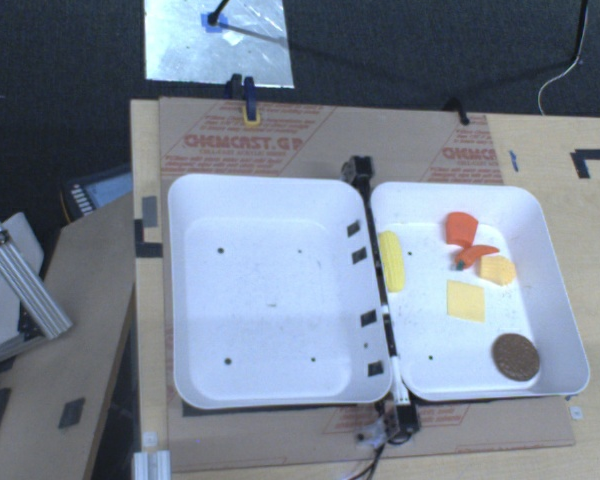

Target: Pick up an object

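Nothing lifted yet: corn cob (391, 260), orange pepper (460, 230), small carrot (473, 255), orange chunk (498, 269), yellow cheese slice (466, 301) and brown cookie (516, 356) all lying in right bin (565, 313). Left bin (195, 298) alongside, touching, on worktop (310, 133). Tool state: cannot tell. Whole pick left to do.
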Available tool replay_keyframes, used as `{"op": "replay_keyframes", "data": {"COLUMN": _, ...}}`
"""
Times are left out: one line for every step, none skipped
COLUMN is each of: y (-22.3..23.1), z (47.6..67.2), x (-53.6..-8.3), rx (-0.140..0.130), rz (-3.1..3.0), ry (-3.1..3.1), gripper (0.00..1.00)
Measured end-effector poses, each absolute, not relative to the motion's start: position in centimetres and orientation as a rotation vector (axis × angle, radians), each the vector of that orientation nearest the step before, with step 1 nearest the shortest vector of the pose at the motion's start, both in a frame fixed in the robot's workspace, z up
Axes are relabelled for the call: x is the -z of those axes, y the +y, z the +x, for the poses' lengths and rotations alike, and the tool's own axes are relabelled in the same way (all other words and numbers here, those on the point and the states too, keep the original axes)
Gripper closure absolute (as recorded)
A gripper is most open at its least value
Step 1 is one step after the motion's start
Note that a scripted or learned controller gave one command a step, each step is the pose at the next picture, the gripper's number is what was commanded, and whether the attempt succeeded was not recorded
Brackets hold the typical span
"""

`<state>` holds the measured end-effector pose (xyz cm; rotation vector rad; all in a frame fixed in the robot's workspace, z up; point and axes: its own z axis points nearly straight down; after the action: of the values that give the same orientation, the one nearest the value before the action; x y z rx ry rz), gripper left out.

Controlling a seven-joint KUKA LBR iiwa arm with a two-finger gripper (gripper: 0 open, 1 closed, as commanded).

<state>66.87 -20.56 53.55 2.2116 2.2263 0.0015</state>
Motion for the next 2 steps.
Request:
{"op": "replay_keyframes", "data": {"y": -20.55, "z": 66.87, "x": -53.55, "rx": -0.001, "rz": 2.212, "ry": 2.226, "gripper": 1.00}}
{"op": "replay_keyframes", "data": {"y": -20.56, "z": 66.87, "x": -53.55, "rx": -0.001, "rz": 2.212, "ry": 2.226, "gripper": 1.00}}
